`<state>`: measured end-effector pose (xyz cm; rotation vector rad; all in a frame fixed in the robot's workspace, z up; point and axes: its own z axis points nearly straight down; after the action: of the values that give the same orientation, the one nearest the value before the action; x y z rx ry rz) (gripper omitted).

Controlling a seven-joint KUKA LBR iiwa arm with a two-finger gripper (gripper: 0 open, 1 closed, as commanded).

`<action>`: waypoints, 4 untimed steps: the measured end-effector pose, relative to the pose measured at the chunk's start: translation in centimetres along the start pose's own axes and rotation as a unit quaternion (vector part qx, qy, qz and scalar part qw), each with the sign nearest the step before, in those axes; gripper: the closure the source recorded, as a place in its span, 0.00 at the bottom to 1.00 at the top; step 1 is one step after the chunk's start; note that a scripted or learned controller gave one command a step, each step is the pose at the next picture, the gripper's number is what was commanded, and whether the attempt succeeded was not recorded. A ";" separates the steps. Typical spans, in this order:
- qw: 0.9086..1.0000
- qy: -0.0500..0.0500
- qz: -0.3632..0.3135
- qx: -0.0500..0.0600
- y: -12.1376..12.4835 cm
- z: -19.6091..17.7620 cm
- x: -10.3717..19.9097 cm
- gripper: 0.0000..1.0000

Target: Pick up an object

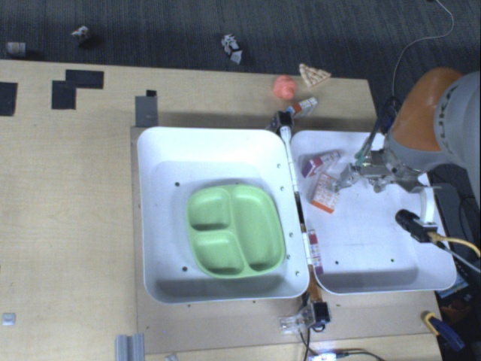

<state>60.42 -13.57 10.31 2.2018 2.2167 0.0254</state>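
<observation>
The right white bin [376, 265] holds two small items near its back left. One is a pinkish-maroon packet [319, 162]. The other is a clear packet with a red-orange edge [325, 194], lying just in front of it. My gripper [350, 176] reaches in from the right, low over the bin and right beside the clear packet's upper right corner. I cannot tell whether it touches either packet. The grey arm with its orange band [421, 119] rises behind it. A green divided plate [234, 229] fills the middle of the left white bin [161, 201].
On the bench behind the bins lie an orange ball [283, 87], a pizza-slice toy [314, 74] and a small tube [302, 107]. A black cable plug [415, 225] hangs over the right bin's right side. Small clutter dots the dark floor beyond.
</observation>
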 end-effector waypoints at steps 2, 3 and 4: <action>1.000 0.002 0.001 0.000 -8.8 -0.2 3.4 1.00; 1.000 0.000 0.001 0.009 -1.9 -10.3 1.8 1.00; 1.000 0.000 0.001 0.010 -2.0 -10.2 1.8 0.00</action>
<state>58.19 -11.79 20.47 2.2138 2.2248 0.0037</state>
